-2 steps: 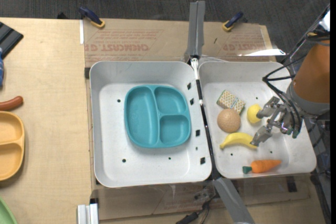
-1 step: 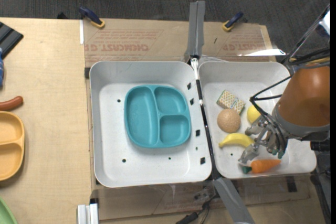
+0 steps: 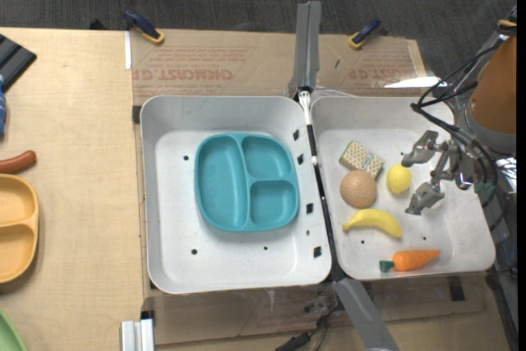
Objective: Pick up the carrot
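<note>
Carrot (image 3: 412, 260): laid flat at 5 o'clock in the right bin (image 3: 468, 255), green end leftward. Banana (image 3: 373, 221) seen at its 11 o'clock; lemon (image 3: 399, 178), brown ball (image 3: 357, 188) and patterned block (image 3: 362, 158) beyond. Gripper (image 3: 426, 176): held at the carrot's 12 o'clock, fingers spread, apparently nothing between them. Teal plate (image 3: 246, 182): left bin (image 3: 164, 201).

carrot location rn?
Camera view: the carrot lies in the right bin, near its front edge, just below the banana.
</note>
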`<act>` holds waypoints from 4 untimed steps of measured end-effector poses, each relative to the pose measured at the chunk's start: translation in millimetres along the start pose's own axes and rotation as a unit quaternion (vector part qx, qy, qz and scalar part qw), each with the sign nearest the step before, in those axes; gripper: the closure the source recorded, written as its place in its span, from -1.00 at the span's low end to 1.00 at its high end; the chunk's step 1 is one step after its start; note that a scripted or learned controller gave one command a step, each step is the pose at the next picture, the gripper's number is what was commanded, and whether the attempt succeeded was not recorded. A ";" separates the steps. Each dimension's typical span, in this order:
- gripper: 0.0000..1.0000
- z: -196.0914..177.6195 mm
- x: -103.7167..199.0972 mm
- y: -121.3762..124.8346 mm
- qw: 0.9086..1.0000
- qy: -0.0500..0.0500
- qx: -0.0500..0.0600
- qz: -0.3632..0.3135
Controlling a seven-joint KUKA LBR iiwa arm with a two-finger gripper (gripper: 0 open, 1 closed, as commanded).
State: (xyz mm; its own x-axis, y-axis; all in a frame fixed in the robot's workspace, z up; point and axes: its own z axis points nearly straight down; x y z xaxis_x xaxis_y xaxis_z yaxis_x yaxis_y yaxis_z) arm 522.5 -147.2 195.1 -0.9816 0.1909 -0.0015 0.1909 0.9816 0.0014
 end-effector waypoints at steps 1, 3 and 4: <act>-1.00 99.9 29.8 -25.4 0.997 -0.007 0.001 -0.075; -1.00 -21.8 6.0 48.0 0.998 -0.001 0.000 -0.056; -1.00 -178.8 36.1 -7.7 1.000 -0.002 0.001 0.008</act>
State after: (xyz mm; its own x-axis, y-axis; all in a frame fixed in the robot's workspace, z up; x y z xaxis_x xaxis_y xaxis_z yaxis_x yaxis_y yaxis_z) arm 485.2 -148.1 373.8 -0.9785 0.2063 -0.0056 0.2063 0.9785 -0.0002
